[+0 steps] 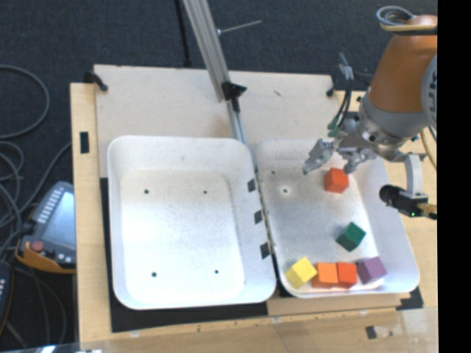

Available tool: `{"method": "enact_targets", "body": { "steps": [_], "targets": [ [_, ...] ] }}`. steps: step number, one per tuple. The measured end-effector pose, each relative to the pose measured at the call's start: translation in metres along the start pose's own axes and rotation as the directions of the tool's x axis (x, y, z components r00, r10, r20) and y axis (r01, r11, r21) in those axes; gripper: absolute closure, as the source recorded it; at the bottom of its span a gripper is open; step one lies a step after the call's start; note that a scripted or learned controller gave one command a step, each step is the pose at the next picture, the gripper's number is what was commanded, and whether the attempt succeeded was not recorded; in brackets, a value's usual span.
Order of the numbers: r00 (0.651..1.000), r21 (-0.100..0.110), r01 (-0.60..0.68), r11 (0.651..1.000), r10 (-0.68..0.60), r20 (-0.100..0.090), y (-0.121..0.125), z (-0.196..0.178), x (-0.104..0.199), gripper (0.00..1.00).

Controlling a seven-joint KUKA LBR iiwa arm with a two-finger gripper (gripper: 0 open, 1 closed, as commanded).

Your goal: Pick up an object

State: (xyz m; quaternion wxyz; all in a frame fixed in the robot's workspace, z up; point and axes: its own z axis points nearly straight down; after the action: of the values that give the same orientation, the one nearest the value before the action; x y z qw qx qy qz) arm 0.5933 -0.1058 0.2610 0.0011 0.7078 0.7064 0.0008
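One yellow block (301, 271), three orange (327, 273), one green (351, 236), one purple (370, 269)

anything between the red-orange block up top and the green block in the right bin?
Nothing. In the camera view, the stretch from the red-orange block down to the green block is bare white floor of the right bin. The tool sits above the red-orange block.

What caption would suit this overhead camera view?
Robot gripper hovering by an orange block in the right bin, other coloured blocks nearby.
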Motion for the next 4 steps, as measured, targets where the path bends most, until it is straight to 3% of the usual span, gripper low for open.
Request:
{"method": "enact_targets", "body": {
  "steps": [1,2,3,4],
  "targets": [
    [1.000,-0.004,-0.004,1.000,0.004,0.005,-0.023,-0.046,-0.069,0.00],
    [1.000,0.008,0.001,1.000,-0.001,0.000,0.001,0.060,-0.070,0.00],
    [1.000,0.000,0.004,1.000,-0.004,0.003,0.064,0.167,-0.099,0.00],
    [1.000,-0.002,0.010,1.000,-0.010,0.006,0.065,0.151,-0.099,1.00]
  ]
}}
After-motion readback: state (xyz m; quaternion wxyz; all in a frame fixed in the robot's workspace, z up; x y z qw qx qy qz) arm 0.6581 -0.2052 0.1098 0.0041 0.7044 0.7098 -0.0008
